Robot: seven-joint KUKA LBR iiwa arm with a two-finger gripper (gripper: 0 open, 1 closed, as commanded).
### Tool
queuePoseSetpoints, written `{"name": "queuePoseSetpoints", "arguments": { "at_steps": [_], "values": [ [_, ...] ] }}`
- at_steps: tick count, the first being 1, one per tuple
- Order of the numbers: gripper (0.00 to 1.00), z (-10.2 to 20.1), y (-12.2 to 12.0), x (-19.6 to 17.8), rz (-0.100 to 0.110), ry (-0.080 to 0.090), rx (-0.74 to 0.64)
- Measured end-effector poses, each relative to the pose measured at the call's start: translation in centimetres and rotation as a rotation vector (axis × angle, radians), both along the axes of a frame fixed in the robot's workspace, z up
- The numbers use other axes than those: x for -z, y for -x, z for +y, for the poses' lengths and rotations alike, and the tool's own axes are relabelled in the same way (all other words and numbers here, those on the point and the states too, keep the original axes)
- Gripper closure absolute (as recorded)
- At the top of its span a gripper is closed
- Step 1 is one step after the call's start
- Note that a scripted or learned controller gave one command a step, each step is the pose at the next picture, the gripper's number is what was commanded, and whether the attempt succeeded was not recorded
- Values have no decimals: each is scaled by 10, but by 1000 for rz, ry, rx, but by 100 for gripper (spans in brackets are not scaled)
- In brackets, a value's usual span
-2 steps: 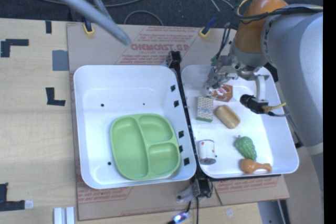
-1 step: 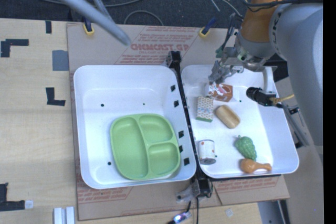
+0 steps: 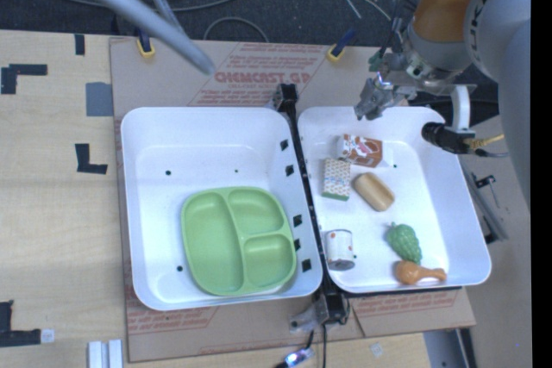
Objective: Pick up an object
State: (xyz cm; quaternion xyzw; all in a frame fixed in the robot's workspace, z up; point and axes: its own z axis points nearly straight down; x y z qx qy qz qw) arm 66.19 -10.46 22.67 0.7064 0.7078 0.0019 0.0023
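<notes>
The arm [image 3: 470, 0] is reaching in at upper right; gripper [image 3: 373, 103] is hovering over the right bin [image 3: 457, 211]; grip state unclear; glossy plate [image 3: 237, 239] is sitting lower left.

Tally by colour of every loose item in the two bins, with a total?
Green: 2, the divided plate and the leafy vegetable
Brown or orange: 2, the bread roll and the drumstick
Multicoloured packets: 2
White: 1, the can
Total: 7

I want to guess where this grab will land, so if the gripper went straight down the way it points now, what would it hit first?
Probably bare floor of the right bin near its back wall. The gripper hangs above that edge, and the nearest object, the red-and-white packet, lies a bit further forward. Height is hard to judge from this slanted view.
</notes>
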Motion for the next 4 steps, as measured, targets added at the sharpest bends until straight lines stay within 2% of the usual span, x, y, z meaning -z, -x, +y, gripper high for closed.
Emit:
{"name": "queuePoseSetpoints", "arguments": {
  "at_steps": [1, 4],
  "values": [
    [100, 0, -1, -37, 3, 0, 1],
    [100, 160, 57, 0, 10, -2, -5]
  ]
}}
